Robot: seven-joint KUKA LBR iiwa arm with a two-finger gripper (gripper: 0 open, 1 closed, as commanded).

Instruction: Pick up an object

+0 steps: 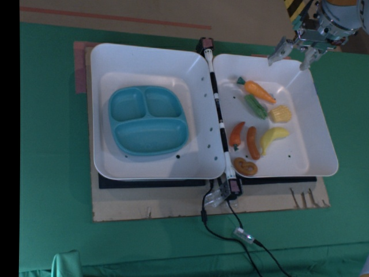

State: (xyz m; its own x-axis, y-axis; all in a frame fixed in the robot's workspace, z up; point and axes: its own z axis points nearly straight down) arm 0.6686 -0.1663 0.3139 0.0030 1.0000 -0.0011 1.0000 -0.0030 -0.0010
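Note:
The right bin (320, 154) holds several toy foods: a carrot (258, 89), a green pod (255, 105), a yellow corn piece (280, 113), a banana (272, 138), a red pepper (237, 134), a sausage (252, 142) and a pretzel (246, 167). My gripper (294, 55) hangs above the bin's far right corner, up and to the right of the carrot. Its two fingers are spread apart and open, with nothing between them.
The left bin (104, 62) holds a teal divided plate (149, 120). A black-and-white bar (216, 103) runs between the bins. Cables (230, 224) trail from the front edge over the cardboard and green cloth.

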